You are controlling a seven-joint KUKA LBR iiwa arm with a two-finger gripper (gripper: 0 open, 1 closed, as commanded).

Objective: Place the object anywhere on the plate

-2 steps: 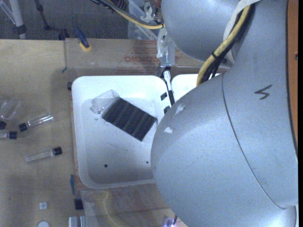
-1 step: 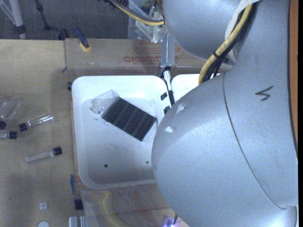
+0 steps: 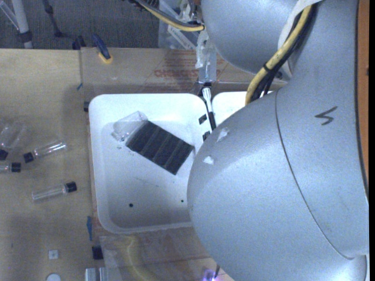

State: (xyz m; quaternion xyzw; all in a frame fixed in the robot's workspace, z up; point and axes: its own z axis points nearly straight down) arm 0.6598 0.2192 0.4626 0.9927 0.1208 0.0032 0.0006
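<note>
Whether the jaws are spread or pressed together cannot be told: the arm's [image 3: 281,186] broad grey body lies across the right half of the scene, over the place where they would be. A yellow cable [image 3: 275,57] loops along the arm's upper part.

To the arm's left sits the left bin [image 3: 94,157], shallow and white. A sliver of the right bin [image 3: 231,101] peeks out above the arm. In the left bin's upper middle lies a dark ribbed slab [image 3: 159,147], flat on the floor and turned at a slant. A crumpled clear plastic piece [image 3: 129,126] touches its upper left corner.

The slab is probably the task's object, though that is a judgement. It looks stiff, thin and fairly light. The ribs may give some grip, but lying flat it offers little height. The best hold seems to be across its narrow width near the middle, clear of the plastic.

On the wooden bench [image 3: 41,86], well apart from the bin, lie a few small clear vials [image 3: 53,190] with dark caps.
</note>
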